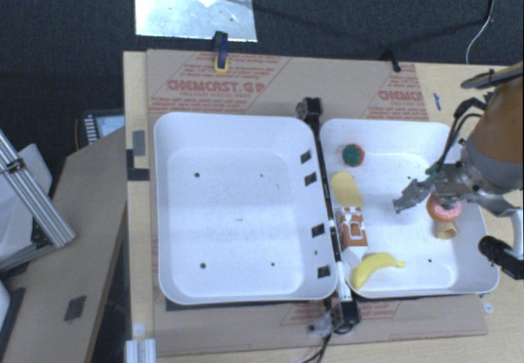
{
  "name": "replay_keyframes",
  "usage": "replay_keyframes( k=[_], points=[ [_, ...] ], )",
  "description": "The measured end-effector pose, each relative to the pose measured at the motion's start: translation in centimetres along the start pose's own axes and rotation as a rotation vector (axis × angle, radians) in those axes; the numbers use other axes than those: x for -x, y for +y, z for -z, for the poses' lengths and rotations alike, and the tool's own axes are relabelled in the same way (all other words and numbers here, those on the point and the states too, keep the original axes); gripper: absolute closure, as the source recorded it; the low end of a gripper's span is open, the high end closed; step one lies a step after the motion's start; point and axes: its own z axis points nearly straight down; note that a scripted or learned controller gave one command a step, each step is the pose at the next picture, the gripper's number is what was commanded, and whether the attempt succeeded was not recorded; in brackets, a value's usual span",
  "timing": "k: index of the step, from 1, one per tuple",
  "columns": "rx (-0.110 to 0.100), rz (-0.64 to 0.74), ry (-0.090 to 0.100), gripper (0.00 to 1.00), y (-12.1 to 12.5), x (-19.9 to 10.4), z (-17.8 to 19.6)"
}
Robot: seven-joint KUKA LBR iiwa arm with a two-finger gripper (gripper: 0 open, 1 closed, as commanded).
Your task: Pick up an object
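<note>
**Gripper low in right bin, nothing grabbed yet**

Left bin (237, 214) is the drop side. Right bin (393, 148) has all the targets, so arm (499, 140) reaches in from the right, wrist angled down-left. Gripper (407, 199) sits between pink donut (446, 208) and yellow pear-ish pc (345, 188); jaw state: can't tell. Others, big to small: banana (377, 267), orange/white box (354, 228), green ball (353, 155), tan pc (445, 230).

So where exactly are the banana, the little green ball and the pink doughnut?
banana (377, 267): camera view, middle of its curved yellow body.
green ball (353, 155): camera view, centre of its top.
pink doughnut (446, 208): camera view, on its pink ring.
</note>
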Motion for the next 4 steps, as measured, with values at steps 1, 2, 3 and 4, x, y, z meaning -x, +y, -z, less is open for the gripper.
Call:
replay_keyframes(
  k=[1, 2, 3, 4],
  points=[
    [0.012, 0.005, -0.003, 0.0, 7.6, -0.4, 4.4],
    [0.017, 0.004, -0.005, 0.0, 13.5, 0.9, 14.8],
    [-0.006, -0.001, 0.001, 0.0, 16.1, 1.7, 0.4],
    [-0.014, 0.004, 0.004, 0.0, 14.9, -3.8, -11.8]
  ],
)
